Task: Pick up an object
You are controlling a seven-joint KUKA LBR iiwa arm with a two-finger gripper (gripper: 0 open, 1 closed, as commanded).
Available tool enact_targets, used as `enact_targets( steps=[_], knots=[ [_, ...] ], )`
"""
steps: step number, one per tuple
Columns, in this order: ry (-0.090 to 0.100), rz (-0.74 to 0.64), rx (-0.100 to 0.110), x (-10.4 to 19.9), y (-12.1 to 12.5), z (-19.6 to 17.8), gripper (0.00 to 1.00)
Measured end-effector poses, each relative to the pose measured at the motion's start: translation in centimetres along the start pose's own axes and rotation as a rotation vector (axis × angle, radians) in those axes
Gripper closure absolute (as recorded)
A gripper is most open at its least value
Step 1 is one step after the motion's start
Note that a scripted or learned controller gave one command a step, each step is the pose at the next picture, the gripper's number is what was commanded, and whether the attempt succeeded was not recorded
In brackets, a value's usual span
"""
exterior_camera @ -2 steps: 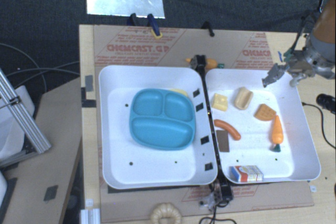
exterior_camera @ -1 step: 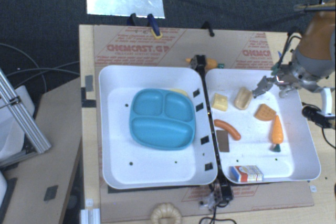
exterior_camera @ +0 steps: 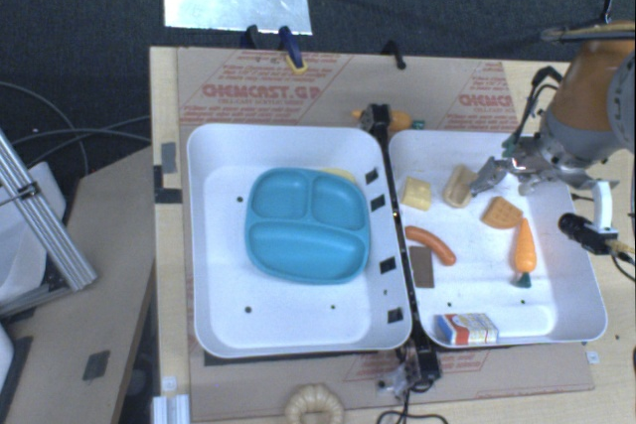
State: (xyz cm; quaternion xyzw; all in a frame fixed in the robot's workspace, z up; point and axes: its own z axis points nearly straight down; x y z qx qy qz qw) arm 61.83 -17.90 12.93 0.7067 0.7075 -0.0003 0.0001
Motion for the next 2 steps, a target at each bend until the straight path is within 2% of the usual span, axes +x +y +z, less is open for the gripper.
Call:
enact_targets(
  steps=[1, 2],
  knots=[
    [-0.001, 0.001, -0.007, 0.0, 0.2, 4.3, 0.00],
    [-0.001, -0.001, -0.017, 0.1, 0.6, 2.7, 1.00]
  ],
)
